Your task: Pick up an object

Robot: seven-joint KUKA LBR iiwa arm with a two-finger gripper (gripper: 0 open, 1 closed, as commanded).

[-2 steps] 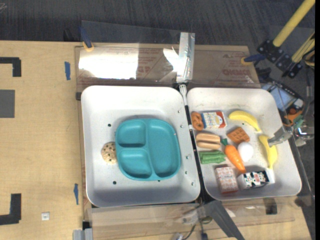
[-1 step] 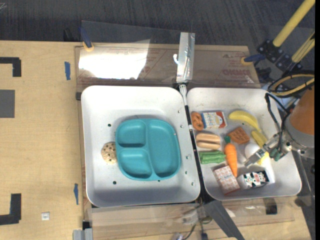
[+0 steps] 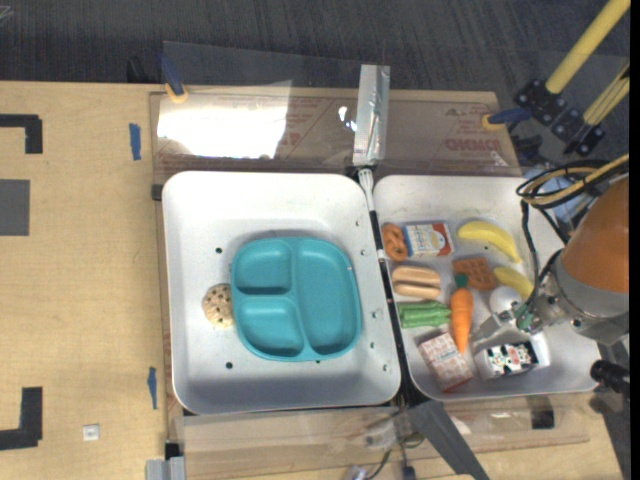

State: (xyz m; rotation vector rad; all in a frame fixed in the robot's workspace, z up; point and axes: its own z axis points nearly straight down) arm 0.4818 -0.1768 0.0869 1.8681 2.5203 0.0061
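Observation:
The right bin [image 3: 440, 200] holds several toy foods: a pretzel [image 3: 393, 240], a small printed box [image 3: 428, 238], a banana [image 3: 487, 238], a hot dog [image 3: 416, 281], a brown waffle-like piece [image 3: 473, 271], a carrot [image 3: 460, 316], a green vegetable [image 3: 424, 315], a pink box [image 3: 445, 358] and a white patterned can [image 3: 512, 358]. My gripper [image 3: 505, 326] hangs low over the bin's right half, just right of the carrot and directly above the white can. Nothing is visibly held in it.
The left bin [image 3: 260, 200] carries a teal divided plate [image 3: 297, 298] with a cookie [image 3: 218, 304] beside its left edge. A second yellow piece [image 3: 512, 280] lies near the wrist. The arm's grey and orange body [image 3: 600, 268] covers the right bin's right side.

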